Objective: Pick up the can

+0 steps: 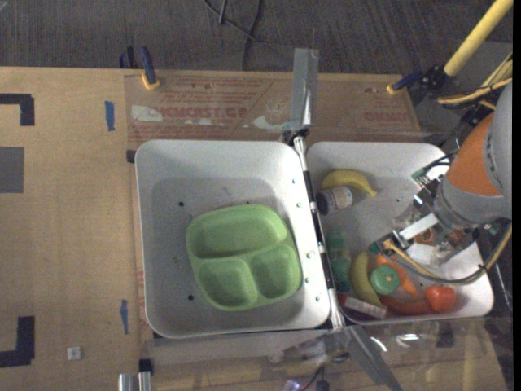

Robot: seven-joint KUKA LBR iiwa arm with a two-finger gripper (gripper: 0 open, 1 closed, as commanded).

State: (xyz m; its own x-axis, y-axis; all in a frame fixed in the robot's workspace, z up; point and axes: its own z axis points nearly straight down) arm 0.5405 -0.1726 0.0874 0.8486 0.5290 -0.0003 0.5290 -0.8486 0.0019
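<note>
One arm (480,165) reaches in from the right, its wrist bent down over the right bin (383,155). Its gripper (419,236) hangs low above the toys there; whether it is open or closed cannot be told. No can is clearly made out among the banana (352,179), small bottle (335,198) and orange pieces. A green tray (242,255) lies in the left bin (163,177).
</note>
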